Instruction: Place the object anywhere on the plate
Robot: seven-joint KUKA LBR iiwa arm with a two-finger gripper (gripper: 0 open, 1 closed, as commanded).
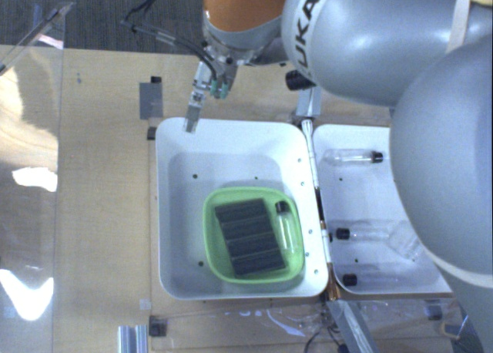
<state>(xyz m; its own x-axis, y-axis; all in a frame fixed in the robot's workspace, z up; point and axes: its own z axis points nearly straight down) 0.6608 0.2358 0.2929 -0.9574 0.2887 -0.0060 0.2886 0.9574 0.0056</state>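
Observation:
A lime-green plate [216, 262] lies in the left white bin [174, 213], toward its front right. A dark ribbed rectangular block [248, 237] lies flat on the plate, covering most of it. Beside the block, on the plate's right side, a clear bottle with a black cap [287, 226] lies on its side, cap pointing to the far side. My gripper [192, 119] hangs over the far left rim of the left bin, well away from the plate. I see nothing held in it.
The right bin [323, 142] holds three clear bottles with black caps: one [353, 157] near the far wall, one [371, 232] in the middle, one [371, 276] at the front. The arm's large grey body covers the upper right. A small dark bracket [151, 99] sits on the bench left of the gripper.

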